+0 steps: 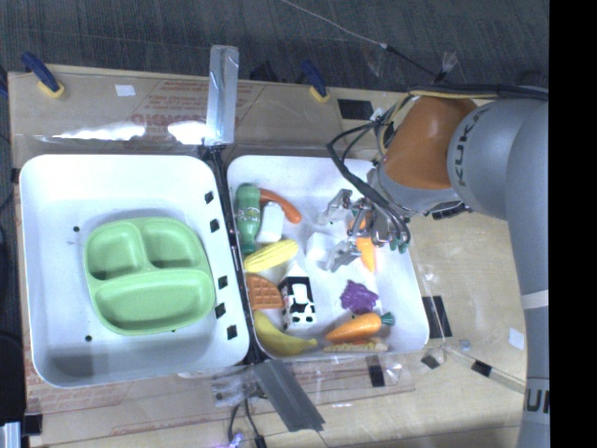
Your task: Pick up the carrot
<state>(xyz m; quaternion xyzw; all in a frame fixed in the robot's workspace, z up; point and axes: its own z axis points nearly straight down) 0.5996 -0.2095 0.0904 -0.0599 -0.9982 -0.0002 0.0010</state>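
We see a pale tan board surface (466,250) bearing two shallow white plastic bins side by side, walls touching: the left bin (47,250) and the right bin (280,168). A blue clamp (42,73) sits at its far left corner, and a black tape strip (437,315) lies just beside the right bin.

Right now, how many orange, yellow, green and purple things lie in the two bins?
Orange: 3 (carrot, curved piece, small piece)
Yellow: 2 (corn, banana)
Green: 2 (tray, bottle)
Purple: 1 (grapes)
Total: 8
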